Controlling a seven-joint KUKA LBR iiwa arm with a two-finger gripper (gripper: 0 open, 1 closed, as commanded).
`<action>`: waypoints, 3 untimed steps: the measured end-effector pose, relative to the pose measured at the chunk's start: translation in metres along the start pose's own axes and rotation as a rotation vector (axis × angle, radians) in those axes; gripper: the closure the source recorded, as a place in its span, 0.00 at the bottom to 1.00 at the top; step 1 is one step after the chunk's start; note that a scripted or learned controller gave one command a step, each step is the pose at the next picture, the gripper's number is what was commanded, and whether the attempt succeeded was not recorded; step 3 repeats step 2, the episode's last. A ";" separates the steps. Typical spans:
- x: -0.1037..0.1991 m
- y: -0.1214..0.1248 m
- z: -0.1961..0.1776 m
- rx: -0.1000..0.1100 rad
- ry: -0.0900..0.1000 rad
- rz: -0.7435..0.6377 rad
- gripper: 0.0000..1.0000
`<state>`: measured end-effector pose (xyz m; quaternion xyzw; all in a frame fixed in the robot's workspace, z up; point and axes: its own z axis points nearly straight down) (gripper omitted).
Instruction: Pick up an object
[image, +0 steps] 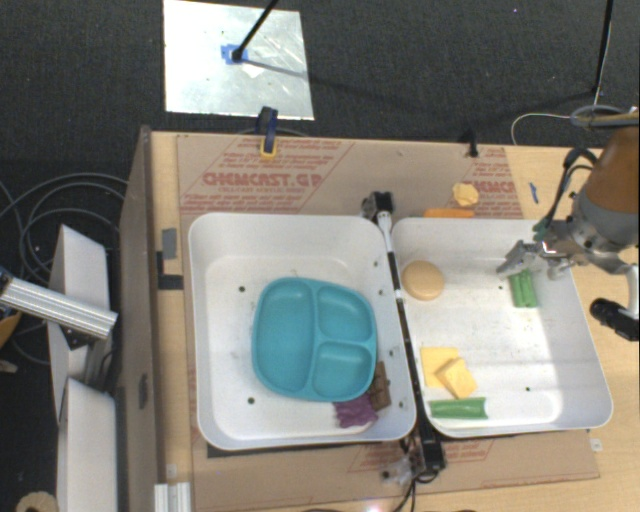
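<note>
Here we see the grey arm with its orange band reaching in over the right edge of the desk (300, 165), its two-finger gripper (532, 256) hanging above the far right part of the right-hand shallow white bin (590, 400). We cannot tell whether the jaws are spread or closed, as the wrist hides them. Just below them a short green stick-shaped piece (523, 289) lies on the bin floor near the right wall.

In that same bin, a round tan bun-like lump (423, 279) sits close to the left wall toward the far edge. Two yellow cheese-like blocks (450, 371) lie touching each other near the front, and a long green bar (458, 407) rests along the front wall just beside them.

The left-hand white bin (225, 260) carries a teal plastic divided plate (315, 339) in its middle. At the plate's front right corner a purple crumpled piece (353, 411) and a dark brown piece (381, 390) lie against it.

On the desk beyond the right bin's far edge we note a small yellow lump (465, 194) and a thin orange strip (449, 212).
</note>
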<state>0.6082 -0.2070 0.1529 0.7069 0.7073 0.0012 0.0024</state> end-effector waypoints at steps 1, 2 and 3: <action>0.001 0.001 0.012 0.003 0.000 -0.001 0.00; 0.001 0.007 0.018 0.002 0.000 -0.004 0.00; 0.001 0.007 0.018 0.002 0.000 -0.004 0.00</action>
